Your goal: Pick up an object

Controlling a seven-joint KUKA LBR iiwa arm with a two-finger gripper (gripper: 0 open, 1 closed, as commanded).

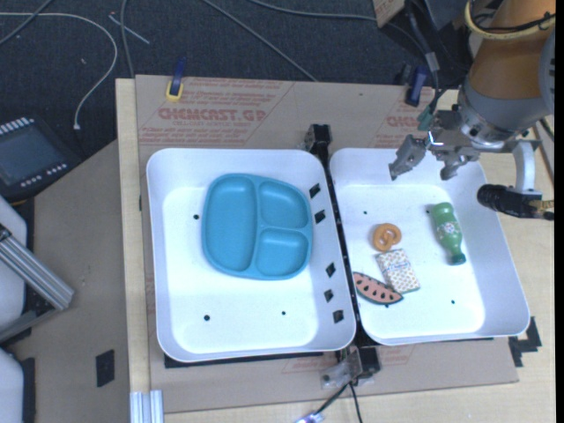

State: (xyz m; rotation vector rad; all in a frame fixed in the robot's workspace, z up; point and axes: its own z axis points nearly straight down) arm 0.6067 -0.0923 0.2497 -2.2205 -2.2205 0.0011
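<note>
Two shallow white bins sit side by side on a cardboard-covered tabletop (264, 104), seen from above at a slant. The left bin (176, 315) holds a blue sectioned plate (257, 226) with three compartments, lying flat near its middle. The right bin (502, 298) holds four small things: a green bottle (447, 231) lying on its side toward the right, an orange ring-shaped piece (386, 235) near the centre, a speckled rectangular packet (399, 270) touching it on the near side, and a watermelon-slice toy (377, 289) nearest the viewer, by the bin's left wall. The packet's printing is too small to read. The grey arm with its orange band (524, 11) comes in from the far right and is cut off by the picture's edge. Its hand (428, 164) hovers over the far edge of the right bin, two fingers spread apart and grasping nothing, well apart from the bottle and the other things.
</note>
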